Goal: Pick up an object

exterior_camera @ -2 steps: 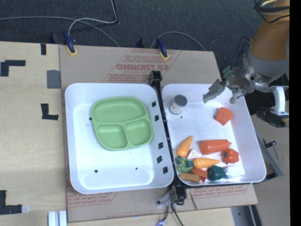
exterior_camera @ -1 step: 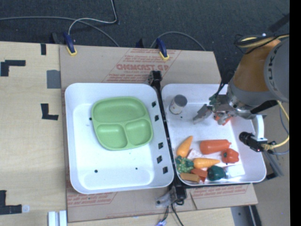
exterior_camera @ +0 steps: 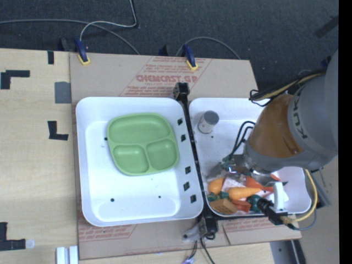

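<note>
A heap of small toy foods [exterior_camera: 237, 194] lies in the near left corner of the right bin [exterior_camera: 223, 126]. It shows orange carrot-like pieces, a brown bread-like piece at the front, a bit of dark green, and a red piece toward the right; the single items are too small and crowded to name surely. The hand [exterior_camera: 235, 168] is low over the far side of this heap, just beside or touching it, but the wrist above covers it, so I cannot tell how it stands or whether anything is in it.

The grey arm with its orange band [exterior_camera: 278, 131] reaches in from the right and covers much of the right bin's middle and right side. A small grey cylinder with a round top [exterior_camera: 208, 121] stands apart from the heap, near the far left corner of the same bin.

In the left bin [exterior_camera: 91, 164] a pale green divided plate [exterior_camera: 143, 143] with three compartments lies toward the far side. A black divider [exterior_camera: 190, 147] runs between the two bins.

Both bins sit on a brown cardboard sheet [exterior_camera: 159, 76] with red lettering, held by two blue-and-yellow clamps [exterior_camera: 82, 53] at its far edge, on a light wooden tabletop [exterior_camera: 30, 164] marked with black tape. Beyond it is dark carpet [exterior_camera: 220, 15] crossed by thin cables.
</note>
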### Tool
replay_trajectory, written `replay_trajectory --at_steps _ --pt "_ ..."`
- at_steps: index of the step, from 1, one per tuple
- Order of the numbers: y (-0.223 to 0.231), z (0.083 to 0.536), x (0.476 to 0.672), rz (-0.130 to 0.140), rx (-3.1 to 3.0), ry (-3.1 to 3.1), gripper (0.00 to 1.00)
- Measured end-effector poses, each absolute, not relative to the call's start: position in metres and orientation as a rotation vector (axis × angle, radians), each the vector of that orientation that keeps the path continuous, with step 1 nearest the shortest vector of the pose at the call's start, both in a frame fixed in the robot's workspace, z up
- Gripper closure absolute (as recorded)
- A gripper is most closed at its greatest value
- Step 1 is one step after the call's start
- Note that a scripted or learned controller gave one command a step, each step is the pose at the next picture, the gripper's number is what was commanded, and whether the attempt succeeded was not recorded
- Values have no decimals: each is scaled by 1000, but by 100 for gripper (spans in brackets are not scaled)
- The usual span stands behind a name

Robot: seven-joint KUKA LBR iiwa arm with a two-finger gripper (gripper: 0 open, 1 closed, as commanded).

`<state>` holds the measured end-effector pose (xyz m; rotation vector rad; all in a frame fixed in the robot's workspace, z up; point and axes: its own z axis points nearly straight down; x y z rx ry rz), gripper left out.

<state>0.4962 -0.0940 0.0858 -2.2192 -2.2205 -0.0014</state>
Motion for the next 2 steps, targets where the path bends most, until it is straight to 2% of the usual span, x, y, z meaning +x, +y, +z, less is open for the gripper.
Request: replay_trajectory --at_steps 1,2 --pt "-95 96 498 -4 -2224 -2224 100" --pt "-24 184 541 -1 -2218 -2224 100"
